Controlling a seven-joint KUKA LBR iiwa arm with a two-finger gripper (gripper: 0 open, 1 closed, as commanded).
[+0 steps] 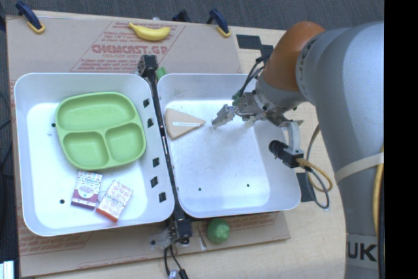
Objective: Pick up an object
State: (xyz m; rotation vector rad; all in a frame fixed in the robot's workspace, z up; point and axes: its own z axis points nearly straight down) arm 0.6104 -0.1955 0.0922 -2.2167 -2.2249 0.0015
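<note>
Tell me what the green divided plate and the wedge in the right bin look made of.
Green divided plate: likely moulded plastic, smooth matte, uniform colour, rounded compartments. Wedge: tan, dull surface, possibly a plastic or foam toy food slice; the view leaves it open.

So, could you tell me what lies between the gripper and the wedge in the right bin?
Nothing: in the camera view, just a short bare stretch of white bin floor separates the gripper from the tan wedge.

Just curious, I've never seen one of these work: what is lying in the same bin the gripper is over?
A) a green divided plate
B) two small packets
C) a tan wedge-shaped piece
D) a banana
C: the tan wedge lies in the right bin, beside the gripper.
</note>
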